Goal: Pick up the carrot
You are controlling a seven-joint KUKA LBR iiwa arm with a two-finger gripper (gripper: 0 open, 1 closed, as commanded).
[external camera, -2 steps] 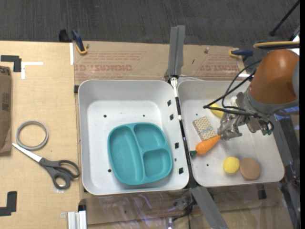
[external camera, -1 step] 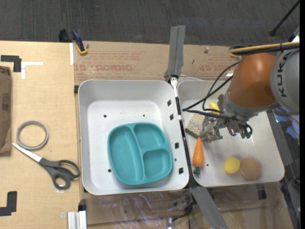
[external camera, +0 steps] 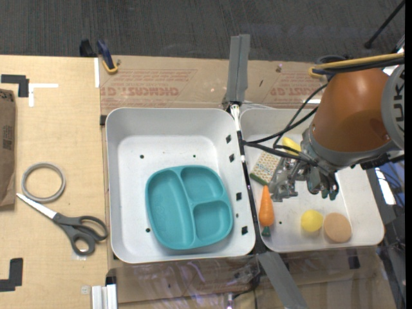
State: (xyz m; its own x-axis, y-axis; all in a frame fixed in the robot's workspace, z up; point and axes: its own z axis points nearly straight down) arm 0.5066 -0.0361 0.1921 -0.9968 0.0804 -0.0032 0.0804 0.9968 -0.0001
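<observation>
Dark flooring fills the top of my view; below it lies the bench (external camera: 51, 172), surfaced in tan board and cardboard. On the bench I see two shallow white bins side by side. Left bin (external camera: 122, 147): contains a teal three-compartment tray (external camera: 168, 208), set at a slight tilt. Right bin (external camera: 360, 237): occupied by the grey arm (external camera: 351, 118), whose large orange band dominates the upper right, reaching in from the right.

Gripper (external camera: 302, 184): hangs low over the middle of the right bin, amid dark cables; I cannot tell from here whether it is apart or together, and nothing is visibly between its parts.

Carrot (external camera: 265, 206): lies in the right bin, hard against the bin's left wall. Its long axis runs nearly top-to-bottom in my view, narrow tip toward the top, blunt end toward the bottom. It sits just beside the gripper, to the gripper's left and slightly below in the view, not touching it.

Smaller items in the right bin: a tan round object (external camera: 337, 228) and a yellow ball (external camera: 311, 221) near the lower edge, a speckled pale item (external camera: 265, 166) above the carrot.

On the bare bench at far left: scissors (external camera: 67, 222) and a tape ring (external camera: 43, 181).
</observation>
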